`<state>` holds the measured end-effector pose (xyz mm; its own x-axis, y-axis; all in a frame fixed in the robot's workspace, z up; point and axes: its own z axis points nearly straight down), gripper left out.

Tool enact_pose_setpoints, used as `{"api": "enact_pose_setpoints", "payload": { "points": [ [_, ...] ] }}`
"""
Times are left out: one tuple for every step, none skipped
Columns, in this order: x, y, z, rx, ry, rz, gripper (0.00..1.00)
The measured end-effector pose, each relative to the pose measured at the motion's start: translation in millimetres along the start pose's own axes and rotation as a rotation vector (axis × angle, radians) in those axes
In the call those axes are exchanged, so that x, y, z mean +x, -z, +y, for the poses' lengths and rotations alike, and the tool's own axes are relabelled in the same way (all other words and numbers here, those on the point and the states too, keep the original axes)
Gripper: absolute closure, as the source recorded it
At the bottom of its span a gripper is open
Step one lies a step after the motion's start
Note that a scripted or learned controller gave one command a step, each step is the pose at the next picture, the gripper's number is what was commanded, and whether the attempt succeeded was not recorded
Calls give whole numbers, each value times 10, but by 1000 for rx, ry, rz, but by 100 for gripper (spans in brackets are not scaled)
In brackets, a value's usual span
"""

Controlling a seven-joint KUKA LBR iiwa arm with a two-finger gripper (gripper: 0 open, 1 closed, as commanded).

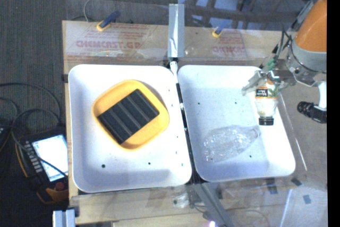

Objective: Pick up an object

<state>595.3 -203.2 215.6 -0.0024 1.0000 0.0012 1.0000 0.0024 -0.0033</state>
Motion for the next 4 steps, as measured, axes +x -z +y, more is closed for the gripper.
{"api": "enact_pose_setpoints", "payload": {
  "points": [
    [-199, -499, 542, 0, 37, -5, 0],
    [-123, -1197, 673, 9, 126, 9, 0],
    [-114, -1115, 671, 12, 129, 6, 100],
    [769, -241, 727, -3, 89, -2, 100]
  ]
}}
